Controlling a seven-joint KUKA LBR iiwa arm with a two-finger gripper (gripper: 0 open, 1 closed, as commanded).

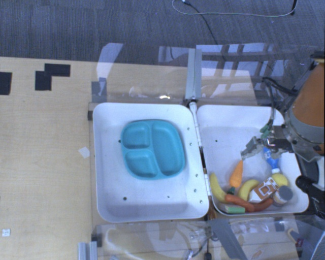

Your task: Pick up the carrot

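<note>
The carrot (236, 175) is lying in the right bin (228, 122), in its front half near the middle, tilted with its green end toward the front edge. It is being crowded from several sides: a yellow banana (217, 187) is curved just to its left along the bin's left wall, a second banana (248, 188) is lying just to its right, and a red sausage-like piece (249, 204) and a small green item (234, 208) are being pressed against the front edge below it. A brown-and-white packet (264, 190), a grey cap (285, 194) and a blue-and-white bottle (272, 163) are gathered toward the front right corner.

The gripper (252, 148) is being held above the bin's middle, just up and right of the carrot; its fingers are seen spread, with nothing between them.

The left bin (101, 167) is carrying a blue divided plate (152, 149) near its centre. Both bins are resting on a pale wooden bench (45, 162) marked with black squares (51, 75) at the far left; grey carpet (101, 25) and a cable (203, 15) are visible beyond.
</note>
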